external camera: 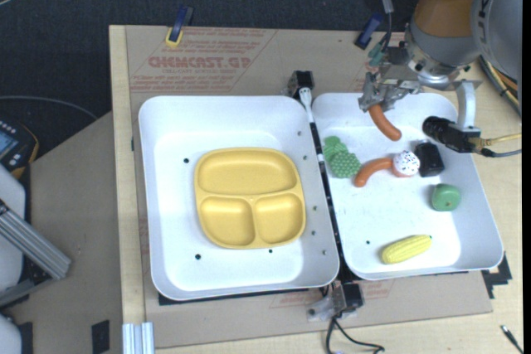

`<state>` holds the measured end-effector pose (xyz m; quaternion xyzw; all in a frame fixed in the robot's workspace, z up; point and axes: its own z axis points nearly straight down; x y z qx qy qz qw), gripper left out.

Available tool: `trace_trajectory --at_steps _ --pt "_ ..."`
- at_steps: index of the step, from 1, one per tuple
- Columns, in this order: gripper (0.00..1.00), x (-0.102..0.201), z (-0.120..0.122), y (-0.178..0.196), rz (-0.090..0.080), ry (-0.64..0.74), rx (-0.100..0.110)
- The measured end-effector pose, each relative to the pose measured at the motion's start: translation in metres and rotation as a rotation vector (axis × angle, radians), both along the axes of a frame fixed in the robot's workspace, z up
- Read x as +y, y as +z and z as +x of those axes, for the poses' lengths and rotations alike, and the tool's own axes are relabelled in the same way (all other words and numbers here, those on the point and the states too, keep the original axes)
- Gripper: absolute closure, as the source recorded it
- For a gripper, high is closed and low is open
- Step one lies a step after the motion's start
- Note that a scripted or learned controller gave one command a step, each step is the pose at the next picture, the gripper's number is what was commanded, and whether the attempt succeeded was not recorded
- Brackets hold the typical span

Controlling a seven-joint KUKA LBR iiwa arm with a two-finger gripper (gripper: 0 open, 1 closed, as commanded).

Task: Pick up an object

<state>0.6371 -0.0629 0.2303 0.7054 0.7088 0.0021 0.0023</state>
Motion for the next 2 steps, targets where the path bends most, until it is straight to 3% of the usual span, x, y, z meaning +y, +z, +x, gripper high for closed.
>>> trace_trajectory --at_steps 1,2 --pt "1.0 0.006 -0.017 -0.012 0.001 -0.005 0.01" --pt "1.0 -0.006 -0.009 -0.003 -0.001 -0.006 0.002"
